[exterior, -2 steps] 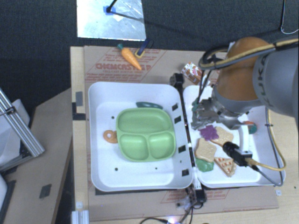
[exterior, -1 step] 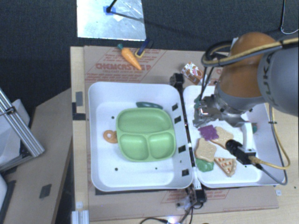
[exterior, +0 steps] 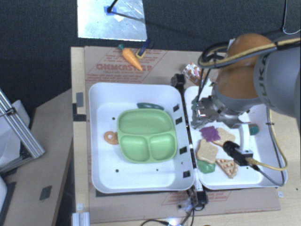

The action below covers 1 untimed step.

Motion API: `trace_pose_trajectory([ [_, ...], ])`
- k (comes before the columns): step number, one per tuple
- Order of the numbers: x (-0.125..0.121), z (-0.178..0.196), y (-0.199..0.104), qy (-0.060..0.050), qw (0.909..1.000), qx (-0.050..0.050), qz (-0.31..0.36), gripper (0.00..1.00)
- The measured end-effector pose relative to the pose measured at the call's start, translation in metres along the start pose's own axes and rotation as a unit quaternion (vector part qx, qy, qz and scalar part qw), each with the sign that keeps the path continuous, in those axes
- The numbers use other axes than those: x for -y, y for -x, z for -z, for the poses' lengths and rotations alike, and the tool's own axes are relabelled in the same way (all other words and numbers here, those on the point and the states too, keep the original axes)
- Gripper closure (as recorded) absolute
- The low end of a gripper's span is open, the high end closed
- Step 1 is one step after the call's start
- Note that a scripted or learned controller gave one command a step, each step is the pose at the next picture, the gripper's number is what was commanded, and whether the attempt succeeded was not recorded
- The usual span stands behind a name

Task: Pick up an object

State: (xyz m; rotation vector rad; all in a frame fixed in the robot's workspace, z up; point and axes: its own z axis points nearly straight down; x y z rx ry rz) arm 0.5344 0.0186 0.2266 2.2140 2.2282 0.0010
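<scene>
Over the right bin (exterior: 270, 173), found the tool (exterior: 201, 112) hanging low, just beside a purple toy piece (exterior: 210, 133); could not tell whether wide or narrow. Judged it best to centre over that piece, descend straight, close only once astride it, and keep clear of the bin wall and the toast slice (exterior: 207, 150) just beside it. Looked flat, lobed and small; lay near the bin's left wall; probably called for a low grasp.
</scene>
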Motion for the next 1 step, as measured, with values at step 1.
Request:
trace_pose_trajectory([
  [1, -0.0003, -0.0126, 0.0084, -0.001, 1.0000, 0.000, -0.003, 1.00],
])
